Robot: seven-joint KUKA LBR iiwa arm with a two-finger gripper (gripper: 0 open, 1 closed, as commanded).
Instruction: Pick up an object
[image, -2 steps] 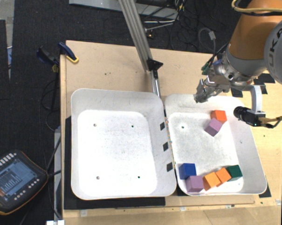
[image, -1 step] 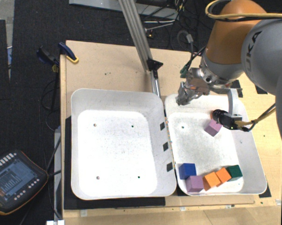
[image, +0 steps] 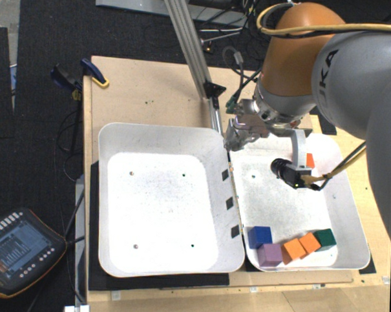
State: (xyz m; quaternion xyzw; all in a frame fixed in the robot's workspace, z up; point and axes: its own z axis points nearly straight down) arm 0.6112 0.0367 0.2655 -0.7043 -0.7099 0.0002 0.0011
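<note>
Task not started as far as view shows: nothing lifted. Gripper [image: 238,140] hangs over far-left corner of right bin [image: 348,210], at divide between bins, well apart from blocks. Cannot tell its state; nothing seen in it.

Count: 2 bins; left bin [image: 117,181] holds no blocks. 4 blocks clustered at near edge of right bin: 1 blue [image: 260,236], 1 purple [image: 270,254], 1 orange [image: 299,246], 1 green [image: 324,238].

Left to do: travel to cluster, descend, grasp 1, lift.

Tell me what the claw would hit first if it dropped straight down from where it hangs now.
Most likely the back left corner of the right bin, near the rim it shares with the left bin. The claw hangs there. The blocks lie well clear at the front. Depth is hard to judge from this slant.
</note>
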